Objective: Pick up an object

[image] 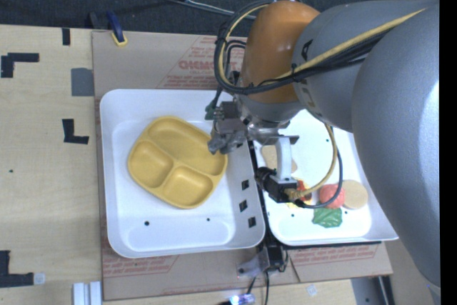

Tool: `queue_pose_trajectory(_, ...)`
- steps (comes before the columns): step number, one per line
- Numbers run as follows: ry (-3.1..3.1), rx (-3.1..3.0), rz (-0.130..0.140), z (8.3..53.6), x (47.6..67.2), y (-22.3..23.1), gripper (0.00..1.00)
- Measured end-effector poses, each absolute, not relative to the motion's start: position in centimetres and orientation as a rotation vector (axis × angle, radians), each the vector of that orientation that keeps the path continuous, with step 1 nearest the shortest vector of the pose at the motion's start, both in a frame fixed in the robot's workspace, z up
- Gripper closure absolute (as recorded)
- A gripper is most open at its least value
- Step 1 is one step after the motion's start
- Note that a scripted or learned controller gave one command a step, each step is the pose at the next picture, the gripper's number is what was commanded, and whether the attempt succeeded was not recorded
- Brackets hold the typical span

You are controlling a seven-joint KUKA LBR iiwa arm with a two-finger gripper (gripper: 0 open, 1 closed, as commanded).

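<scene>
A yellow divided plate [176,161] with three compartments lies in the left white bin [121,225]. My gripper [220,141] hangs at the plate's right rim, close to the wall between the two bins; I cannot make out its state or anything in its grasp. In the right white bin [357,232] lie a red object [329,195], a green object [328,217] and a tan round piece [354,195], all near the front. A pale beige item [270,154] shows just behind the wrist.
The big grey arm with its orange band [275,46] covers most of the right bin. The bins sit on a cardboard sheet [153,61] over a wooden bench. Black cables run across the dark floor behind.
</scene>
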State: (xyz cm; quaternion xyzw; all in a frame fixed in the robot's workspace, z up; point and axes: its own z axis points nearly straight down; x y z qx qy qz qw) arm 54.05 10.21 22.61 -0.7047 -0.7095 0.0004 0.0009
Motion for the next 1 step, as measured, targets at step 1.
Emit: queue_pose_trajectory(1,-2.224,-2.218,0.003,22.68,54.02,9.91,0.00)
